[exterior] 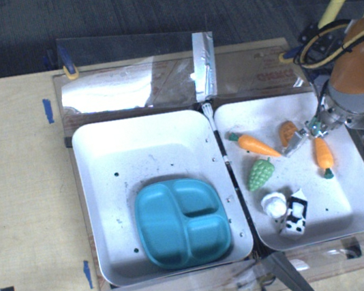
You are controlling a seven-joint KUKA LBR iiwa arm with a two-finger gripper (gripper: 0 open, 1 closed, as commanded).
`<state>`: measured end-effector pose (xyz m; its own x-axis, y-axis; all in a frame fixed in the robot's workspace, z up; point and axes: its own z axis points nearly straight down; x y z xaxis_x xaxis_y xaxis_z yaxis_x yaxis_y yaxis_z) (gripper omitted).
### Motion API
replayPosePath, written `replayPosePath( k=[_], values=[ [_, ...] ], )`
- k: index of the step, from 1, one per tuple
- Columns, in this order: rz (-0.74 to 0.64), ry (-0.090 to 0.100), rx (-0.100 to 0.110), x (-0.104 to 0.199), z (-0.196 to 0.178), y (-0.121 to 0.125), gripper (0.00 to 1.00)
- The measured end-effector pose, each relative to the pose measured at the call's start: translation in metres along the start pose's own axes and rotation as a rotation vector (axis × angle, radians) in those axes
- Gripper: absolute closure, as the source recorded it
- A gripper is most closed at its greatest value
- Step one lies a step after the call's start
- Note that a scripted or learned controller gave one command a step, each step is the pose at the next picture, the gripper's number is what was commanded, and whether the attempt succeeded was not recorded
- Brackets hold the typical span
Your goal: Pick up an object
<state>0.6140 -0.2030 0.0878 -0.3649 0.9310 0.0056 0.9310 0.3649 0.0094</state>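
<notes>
Carrot [256,145] lying diagonally, leafy end upper-left, claw [303,139] beside tip

A teal divided tray [181,223] is sitting in the white left bin [94,156]. The white right bin [358,208] is holding two orange carrots [258,144] [322,154] with green tips, a green bumpy fruit [261,174] and a black-and-white patterned toy [294,214].

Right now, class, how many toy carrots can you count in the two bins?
2, both in the right bin: one carrot lies slanted near the divider, the other carrot beside the claw. More may hide under the arm.
</notes>
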Motion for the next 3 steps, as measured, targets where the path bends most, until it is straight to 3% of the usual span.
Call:
replayPosePath(
  k=[2, 3],
  values=[
    [-0.036, 0.006, -0.005, 0.018, -0.002, -0.061, 0.00],
    [-0.165, -0.011, 0.003, 0.021, 0.000, -0.036, 0.00]
  ],
)
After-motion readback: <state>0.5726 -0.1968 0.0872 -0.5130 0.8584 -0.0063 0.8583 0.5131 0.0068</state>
